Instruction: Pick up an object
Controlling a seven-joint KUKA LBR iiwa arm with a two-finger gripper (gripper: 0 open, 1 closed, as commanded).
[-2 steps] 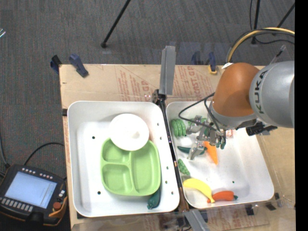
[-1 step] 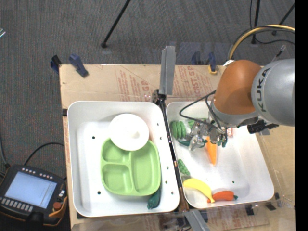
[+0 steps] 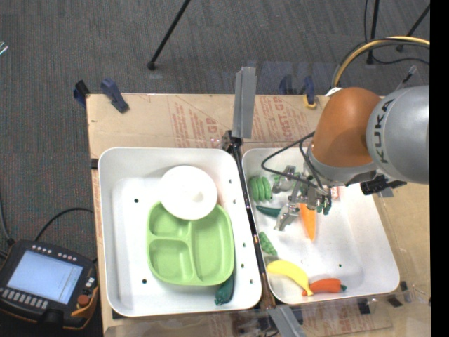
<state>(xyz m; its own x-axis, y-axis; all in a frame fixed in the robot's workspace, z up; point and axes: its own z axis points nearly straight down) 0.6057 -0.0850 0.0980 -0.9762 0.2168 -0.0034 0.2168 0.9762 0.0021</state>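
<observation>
Gripper (image 3: pixel 300 203): hanging low over the right bin, fingers pointing down; whether they are spread or closed, I cannot tell.
Carrot (image 3: pixel 308 221): lying in the right bin just right of the fingers, orange, tip pointing near; contact is unclear.
Arm (image 3: pixel 382 135): reaching in from the right, orange band sitting above the wrist.
Right bin (image 3: pixel 365 248): also holding a green ridged piece (image 3: pixel 260 187) at the far left, a banana (image 3: pixel 290 274) and an orange-red pepper (image 3: pixel 325 285) along the near edge.
Left bin (image 3: pixel 119 230): holding a green divided tray (image 3: pixel 189 248), with a white bowl (image 3: pixel 189 192) overlapping its far edge.
Dark green vegetable (image 3: pixel 224 291): resting at the left bin's near right corner.
</observation>
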